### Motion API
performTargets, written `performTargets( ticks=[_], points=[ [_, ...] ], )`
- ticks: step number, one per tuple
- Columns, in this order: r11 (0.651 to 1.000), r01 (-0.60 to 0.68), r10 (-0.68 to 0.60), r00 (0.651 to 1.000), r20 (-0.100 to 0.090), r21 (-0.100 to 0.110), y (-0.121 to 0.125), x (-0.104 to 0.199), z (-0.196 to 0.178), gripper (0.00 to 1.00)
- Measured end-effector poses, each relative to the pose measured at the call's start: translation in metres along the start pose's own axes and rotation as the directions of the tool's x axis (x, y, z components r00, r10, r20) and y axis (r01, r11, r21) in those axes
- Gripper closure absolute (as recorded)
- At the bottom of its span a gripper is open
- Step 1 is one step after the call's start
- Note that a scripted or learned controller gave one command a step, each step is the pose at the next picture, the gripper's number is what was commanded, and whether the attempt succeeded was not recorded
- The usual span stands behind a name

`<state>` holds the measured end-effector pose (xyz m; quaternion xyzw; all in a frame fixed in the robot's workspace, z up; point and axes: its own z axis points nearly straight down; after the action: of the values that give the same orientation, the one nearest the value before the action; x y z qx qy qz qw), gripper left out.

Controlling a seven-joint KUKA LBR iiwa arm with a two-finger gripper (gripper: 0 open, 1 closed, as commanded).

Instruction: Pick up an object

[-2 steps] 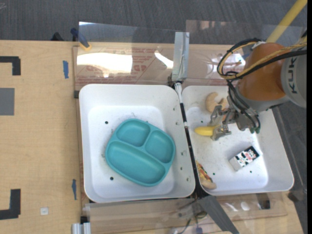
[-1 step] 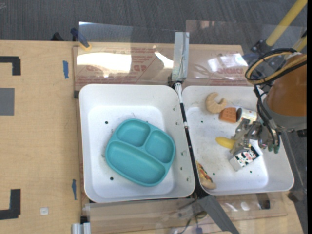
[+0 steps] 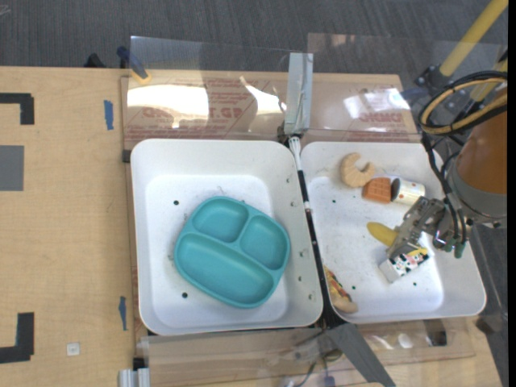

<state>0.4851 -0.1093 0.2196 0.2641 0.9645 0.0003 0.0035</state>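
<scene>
- Overhead, the single slanted view looks down on the surface carrying two shallow white bins side by side.
- Left bin: a teal divided plate lies near its middle, tilted on the diagonal, with bare white floor all round it and the widest free strip along the far wall.
- Right bin: things crowd its far and middle parts.
- A tan curved piece lies close to the far wall; just beside it sit an orange block and a pale cylinder, which touch each other.
- A yellow banana-like piece lies mid-bin, and a white box with coloured dots lies just beyond it toward the near right.
- A small brownish item is wedged against the bin's near-left edge, by the divider between the bins.
- The arm reaches in over the right rim, and the hand hangs low over the yellow piece and the white box; whether its fingers are apart or together I cannot tell, as cables and metal parts blur them.
- Open floor remains in the right bin's left-centre and along its near wall.
- Clear upright panels stand behind both bins.
</scene>
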Motion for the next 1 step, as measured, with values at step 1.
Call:
performTargets(
  ticks=[1],
  points=[
    [1.0,0.002,-0.002,1.0,0.004,-0.001,0.001,-0.0011,-0.0098,1.0]
  ],
)
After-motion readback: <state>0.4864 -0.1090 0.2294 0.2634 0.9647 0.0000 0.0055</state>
